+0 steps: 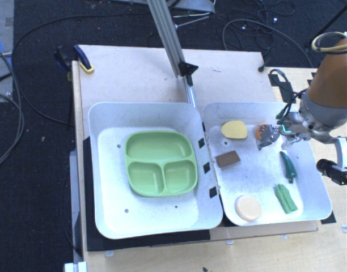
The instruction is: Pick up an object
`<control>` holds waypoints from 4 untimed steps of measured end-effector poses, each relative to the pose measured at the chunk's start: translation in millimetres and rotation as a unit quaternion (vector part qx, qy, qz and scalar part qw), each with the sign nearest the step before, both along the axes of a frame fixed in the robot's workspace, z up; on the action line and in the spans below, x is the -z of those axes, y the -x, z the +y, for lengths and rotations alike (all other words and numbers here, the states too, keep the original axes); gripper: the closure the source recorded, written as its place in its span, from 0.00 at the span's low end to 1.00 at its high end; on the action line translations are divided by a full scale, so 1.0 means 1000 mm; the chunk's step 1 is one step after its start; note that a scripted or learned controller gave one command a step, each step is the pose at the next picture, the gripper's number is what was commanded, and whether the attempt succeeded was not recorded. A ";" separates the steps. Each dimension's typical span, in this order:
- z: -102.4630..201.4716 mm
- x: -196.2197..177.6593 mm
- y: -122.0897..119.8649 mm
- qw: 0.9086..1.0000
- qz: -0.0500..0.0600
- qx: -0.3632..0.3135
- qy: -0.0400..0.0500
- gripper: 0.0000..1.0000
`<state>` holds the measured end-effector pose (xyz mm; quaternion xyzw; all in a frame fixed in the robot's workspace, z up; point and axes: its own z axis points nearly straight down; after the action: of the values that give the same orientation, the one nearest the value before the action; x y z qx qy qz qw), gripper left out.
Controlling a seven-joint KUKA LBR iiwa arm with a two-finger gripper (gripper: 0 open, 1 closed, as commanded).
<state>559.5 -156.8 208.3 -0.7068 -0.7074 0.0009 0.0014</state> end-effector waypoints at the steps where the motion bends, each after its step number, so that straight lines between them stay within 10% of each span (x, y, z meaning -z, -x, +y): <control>1: 0.000 -0.001 -0.001 1.000 -0.001 0.000 0.000 0.00; 4: -0.012 0.116 -0.009 1.000 -0.002 0.000 0.001 0.00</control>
<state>568.2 -168.9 92.2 -0.7072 -0.7070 0.0003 -0.0006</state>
